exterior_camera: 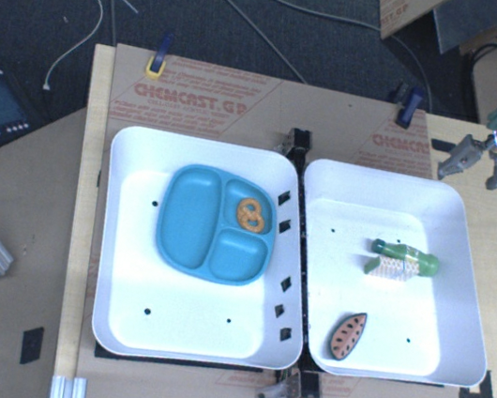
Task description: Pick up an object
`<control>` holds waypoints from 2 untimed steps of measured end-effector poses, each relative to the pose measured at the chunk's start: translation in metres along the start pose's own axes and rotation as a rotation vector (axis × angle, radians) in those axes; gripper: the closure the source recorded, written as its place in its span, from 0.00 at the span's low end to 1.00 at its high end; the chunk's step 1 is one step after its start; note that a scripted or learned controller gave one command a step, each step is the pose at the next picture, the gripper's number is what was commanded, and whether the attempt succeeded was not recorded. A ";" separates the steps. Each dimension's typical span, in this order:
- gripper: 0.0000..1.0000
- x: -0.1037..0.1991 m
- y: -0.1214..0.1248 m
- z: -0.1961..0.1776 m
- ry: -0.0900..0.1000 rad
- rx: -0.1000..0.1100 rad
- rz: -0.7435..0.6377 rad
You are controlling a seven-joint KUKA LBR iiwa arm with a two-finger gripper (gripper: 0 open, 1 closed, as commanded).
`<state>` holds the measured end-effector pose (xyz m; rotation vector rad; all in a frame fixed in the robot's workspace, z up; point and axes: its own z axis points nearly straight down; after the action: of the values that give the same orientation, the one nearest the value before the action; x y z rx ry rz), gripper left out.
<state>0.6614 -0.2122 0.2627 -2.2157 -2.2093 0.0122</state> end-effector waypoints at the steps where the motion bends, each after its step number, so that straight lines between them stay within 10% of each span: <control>1: 0.00 0.001 0.002 -0.010 -0.003 -0.014 -0.003; 2: 0.00 0.005 0.000 0.053 -0.002 -0.008 -0.004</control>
<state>0.6606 -0.2065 0.2102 -2.2161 -2.2186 0.0048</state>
